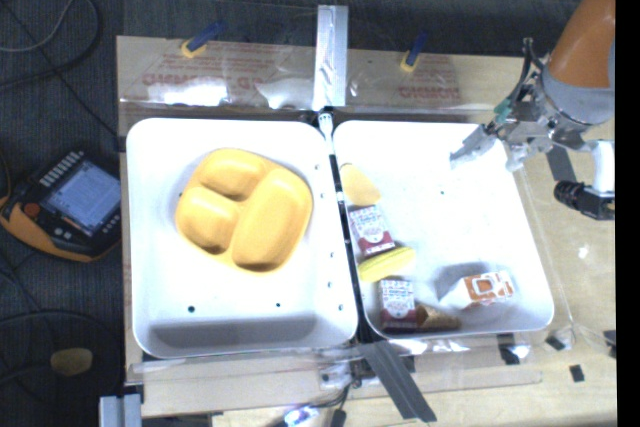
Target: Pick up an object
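Dark carpet surrounded the worktop [450,80]. Two white bins: left bin [150,315] held one yellow tray [243,208]; right bin [520,245] held two red-labelled sachets [371,232], text unreadable, along its left wall. Gripper [497,141] hovered over its back-right corner, fingers narrow, holding nothing.

Open white floor across the far and middle right bin [440,215], free for descent. Crowded along its left wall by a stack of packets [375,240], and along the near edge by a dark packet [405,307] and an orange-labelled one [488,288]. Left bin [160,315] largely blocked by a big yellow moulded piece [243,208]; clear only along near strip.
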Motion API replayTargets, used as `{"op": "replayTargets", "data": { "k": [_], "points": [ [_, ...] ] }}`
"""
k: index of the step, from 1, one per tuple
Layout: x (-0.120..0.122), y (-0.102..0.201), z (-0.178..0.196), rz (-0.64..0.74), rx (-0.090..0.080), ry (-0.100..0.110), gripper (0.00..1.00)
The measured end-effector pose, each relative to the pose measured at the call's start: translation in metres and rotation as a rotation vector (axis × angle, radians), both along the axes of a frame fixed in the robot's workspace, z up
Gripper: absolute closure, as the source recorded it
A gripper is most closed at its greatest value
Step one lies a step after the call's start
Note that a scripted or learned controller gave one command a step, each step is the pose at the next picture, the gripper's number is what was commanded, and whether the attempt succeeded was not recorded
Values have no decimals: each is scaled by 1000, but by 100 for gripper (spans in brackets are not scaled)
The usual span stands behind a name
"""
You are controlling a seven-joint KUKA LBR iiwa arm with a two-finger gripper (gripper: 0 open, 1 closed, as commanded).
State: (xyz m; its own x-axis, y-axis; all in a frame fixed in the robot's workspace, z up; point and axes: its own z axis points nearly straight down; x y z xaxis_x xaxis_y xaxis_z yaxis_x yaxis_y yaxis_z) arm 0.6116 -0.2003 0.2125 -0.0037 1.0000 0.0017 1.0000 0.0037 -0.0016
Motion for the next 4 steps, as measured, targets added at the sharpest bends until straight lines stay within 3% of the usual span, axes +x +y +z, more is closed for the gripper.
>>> {"op": "replayTargets", "data": {
  "k": [1, 2, 3, 4],
  "points": [
    [56, 18, -96, 132, -5, 1, 0],
    [58, 18, -125, 286, -6, -2, 0],
    [61, 1, -123, 208, 14, 3, 0],
    [63, -1, -113, 211, -1, -10, 100]
  ]
}}
